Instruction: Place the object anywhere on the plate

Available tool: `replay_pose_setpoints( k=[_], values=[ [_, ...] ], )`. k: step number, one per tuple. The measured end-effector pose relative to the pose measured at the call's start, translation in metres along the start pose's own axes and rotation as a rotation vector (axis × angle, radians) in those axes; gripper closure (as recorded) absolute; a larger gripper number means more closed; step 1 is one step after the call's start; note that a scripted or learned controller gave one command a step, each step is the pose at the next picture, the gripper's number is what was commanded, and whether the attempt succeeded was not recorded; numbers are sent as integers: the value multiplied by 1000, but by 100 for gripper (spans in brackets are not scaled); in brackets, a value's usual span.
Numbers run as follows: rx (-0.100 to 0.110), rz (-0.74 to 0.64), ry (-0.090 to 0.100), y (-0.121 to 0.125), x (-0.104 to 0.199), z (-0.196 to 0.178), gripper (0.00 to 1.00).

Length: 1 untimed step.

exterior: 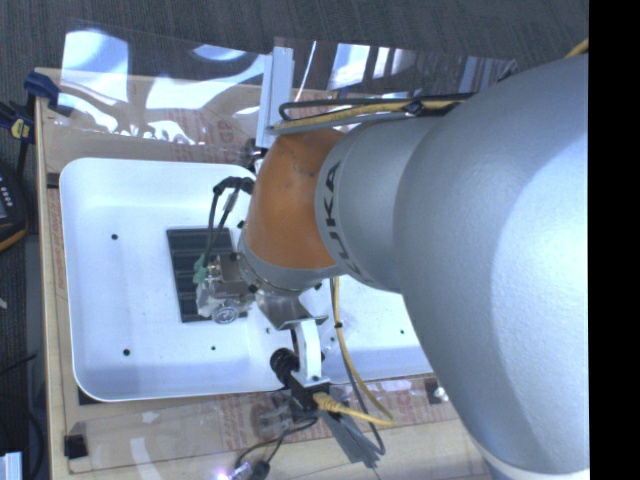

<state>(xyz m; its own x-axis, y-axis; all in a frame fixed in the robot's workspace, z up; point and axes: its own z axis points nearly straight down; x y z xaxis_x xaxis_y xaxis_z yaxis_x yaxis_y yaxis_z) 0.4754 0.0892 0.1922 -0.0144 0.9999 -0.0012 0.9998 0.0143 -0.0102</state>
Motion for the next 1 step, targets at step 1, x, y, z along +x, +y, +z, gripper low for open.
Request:
replay_pose_setpoints(
  k=[1],
  values=[
    [1,564,1,1,49,104,100]
  ],
)
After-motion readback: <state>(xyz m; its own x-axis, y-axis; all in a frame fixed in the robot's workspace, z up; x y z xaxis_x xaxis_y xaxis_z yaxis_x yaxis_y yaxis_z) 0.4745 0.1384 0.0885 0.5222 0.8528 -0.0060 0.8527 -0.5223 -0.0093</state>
